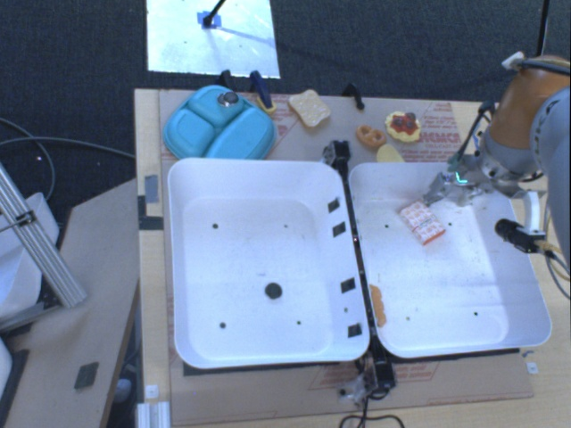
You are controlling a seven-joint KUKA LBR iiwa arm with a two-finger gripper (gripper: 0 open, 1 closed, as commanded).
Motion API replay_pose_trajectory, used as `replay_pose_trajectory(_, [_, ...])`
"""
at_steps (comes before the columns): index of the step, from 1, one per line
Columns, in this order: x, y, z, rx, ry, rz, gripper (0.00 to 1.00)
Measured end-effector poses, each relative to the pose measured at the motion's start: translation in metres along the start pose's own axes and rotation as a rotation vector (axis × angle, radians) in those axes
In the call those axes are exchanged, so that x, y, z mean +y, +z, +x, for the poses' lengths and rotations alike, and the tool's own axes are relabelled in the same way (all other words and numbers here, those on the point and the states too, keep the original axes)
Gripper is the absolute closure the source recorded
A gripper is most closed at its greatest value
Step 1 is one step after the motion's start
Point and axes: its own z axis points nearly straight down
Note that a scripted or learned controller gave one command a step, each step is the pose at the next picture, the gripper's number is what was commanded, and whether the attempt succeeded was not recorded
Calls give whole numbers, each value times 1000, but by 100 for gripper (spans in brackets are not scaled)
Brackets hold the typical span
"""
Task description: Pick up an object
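Observation:
A small red-and-white packet (pixel 421 222) lies flat in the back half of the right bin (pixel 464 328). An orange, finger-shaped piece (pixel 377 304) rests against that bin's left wall. In the left bin (pixel 205 328) sits a small dark round object (pixel 273 290). My gripper (pixel 449 188) hangs over the back of the right bin, just up and to the right of the packet and apart from it. Nothing shows in its grasp.
Behind the bins on the bench lie a blue divided plate (pixel 219 125), a toast slice (pixel 310 108), a pretzel (pixel 369 135), a small tart (pixel 403 125) and a yellow piece (pixel 388 154). A black divider (pixel 351 239) runs between the bins. A black part (pixel 517 233) juts over the right bin's right side.

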Motion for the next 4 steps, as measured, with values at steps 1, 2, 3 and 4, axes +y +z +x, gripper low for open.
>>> replay_pose_trajectory(1, [1,2,106,5,-9,2,0])
replay_pose_trajectory(2, [1,-10,98,1,-2,-2,100])
replay_pose_trajectory(3, [-126,-1,99,1,7,-4,100])
replay_pose_trajectory(4, [-97,-104,200,5,-12,-8,100])
